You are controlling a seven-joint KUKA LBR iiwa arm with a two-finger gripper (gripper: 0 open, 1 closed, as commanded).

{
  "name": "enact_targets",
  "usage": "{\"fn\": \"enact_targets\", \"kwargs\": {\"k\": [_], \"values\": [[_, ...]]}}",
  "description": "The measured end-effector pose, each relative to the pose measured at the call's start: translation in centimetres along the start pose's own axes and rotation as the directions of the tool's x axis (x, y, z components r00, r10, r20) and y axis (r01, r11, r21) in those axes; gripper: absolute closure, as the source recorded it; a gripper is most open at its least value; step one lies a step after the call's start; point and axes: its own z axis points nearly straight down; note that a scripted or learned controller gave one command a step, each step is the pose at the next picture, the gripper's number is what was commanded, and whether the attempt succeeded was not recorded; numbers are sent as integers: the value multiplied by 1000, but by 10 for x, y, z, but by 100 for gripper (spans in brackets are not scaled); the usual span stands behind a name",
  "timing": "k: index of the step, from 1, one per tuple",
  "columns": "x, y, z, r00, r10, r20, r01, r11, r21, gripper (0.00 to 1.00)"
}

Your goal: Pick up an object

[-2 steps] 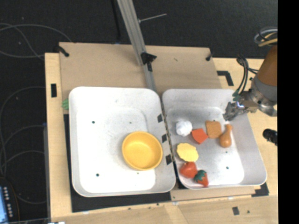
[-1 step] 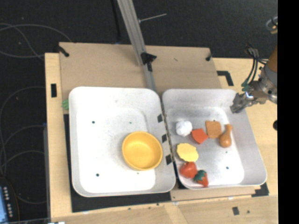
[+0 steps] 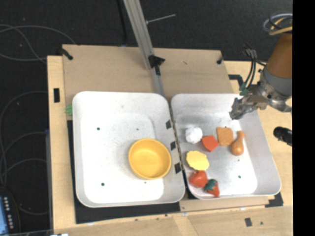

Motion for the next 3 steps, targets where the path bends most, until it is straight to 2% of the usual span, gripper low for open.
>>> {"fn": "enact_targets", "kwargs": {"k": [3], "values": [[154,-11,-18,1000,-4,-1,4,1000,-1,100]]}}
